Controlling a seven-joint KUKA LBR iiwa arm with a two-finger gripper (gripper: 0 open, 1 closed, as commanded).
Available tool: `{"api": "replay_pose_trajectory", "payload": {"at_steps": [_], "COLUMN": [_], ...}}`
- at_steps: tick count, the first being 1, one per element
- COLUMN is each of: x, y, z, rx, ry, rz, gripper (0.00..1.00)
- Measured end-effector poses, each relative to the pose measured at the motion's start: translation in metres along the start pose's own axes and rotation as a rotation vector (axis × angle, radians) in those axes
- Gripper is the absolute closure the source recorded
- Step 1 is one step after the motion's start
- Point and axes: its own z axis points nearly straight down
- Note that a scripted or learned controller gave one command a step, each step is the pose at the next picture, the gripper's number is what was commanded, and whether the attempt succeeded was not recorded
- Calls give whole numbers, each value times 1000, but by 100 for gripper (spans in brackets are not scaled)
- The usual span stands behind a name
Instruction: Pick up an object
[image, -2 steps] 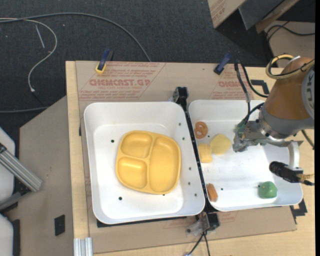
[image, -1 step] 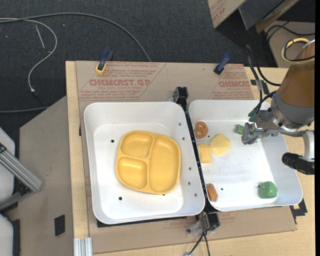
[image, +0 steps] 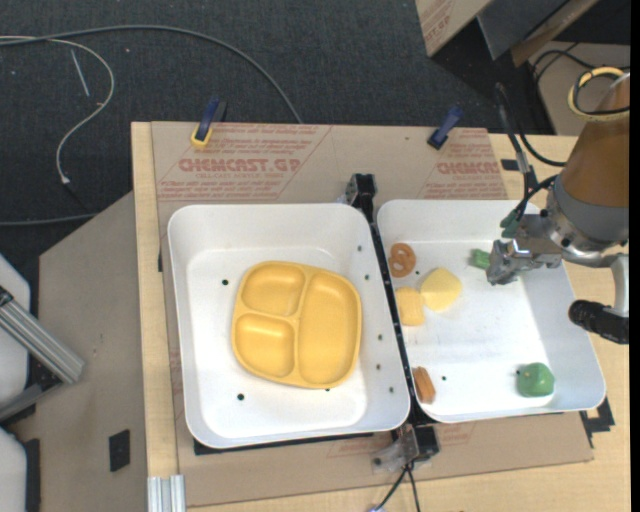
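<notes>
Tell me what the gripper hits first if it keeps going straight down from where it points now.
Probably the small green piece beside the gripper, or the right bin's floor; depth is unclear.

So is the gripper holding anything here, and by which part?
Cannot be told. The gripper sits over a small green item in the right bin, but no grasp is visible.

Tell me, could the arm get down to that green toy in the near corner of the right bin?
Probably yes. The green toy lies alone on bare bin floor, apart from the other pieces, with open space above it, and the gripper hangs over the same right bin.
</notes>
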Motion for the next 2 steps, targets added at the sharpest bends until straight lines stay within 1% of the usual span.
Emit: {"api": "replay_pose_trajectory", "payload": {"at_steps": [1, 2], "x": [59, 112], "y": [5, 12], "z": [-9, 4], "rx": [0, 6], "ry": [3, 3], "rz": [-6, -5], "gripper": [100, 100]}}
